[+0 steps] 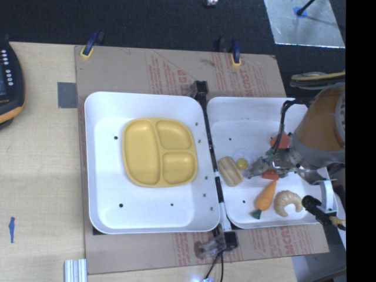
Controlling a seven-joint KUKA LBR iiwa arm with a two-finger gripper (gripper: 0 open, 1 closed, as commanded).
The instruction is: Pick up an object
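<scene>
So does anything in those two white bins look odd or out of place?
Nothing much. The yellow divided plate lies flat in the left bin. In the right bin, a bread roll, carrot and croissant lie loosely scattered near the hand; nothing looks spilled or broken.

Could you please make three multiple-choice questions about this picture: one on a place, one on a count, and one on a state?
1. Where does the yellow tray lie?
A. in the left bin
B. in the right bin
C. on the cardboard outside the bins

2. How many compartments does the yellow tray have?
A. two
B. three
C. five

3. How does the carrot stand toward the gripper?
A. it hangs clamped in the gripper
B. it lies on the floor of the right bin, below the gripper in the view
C. it lies in the tray

Answers: 1 A, the tray sits inside the left bin. 2 B, one long section and two smaller ones show. 3 B, the carrot rests beside the croissant.
</scene>
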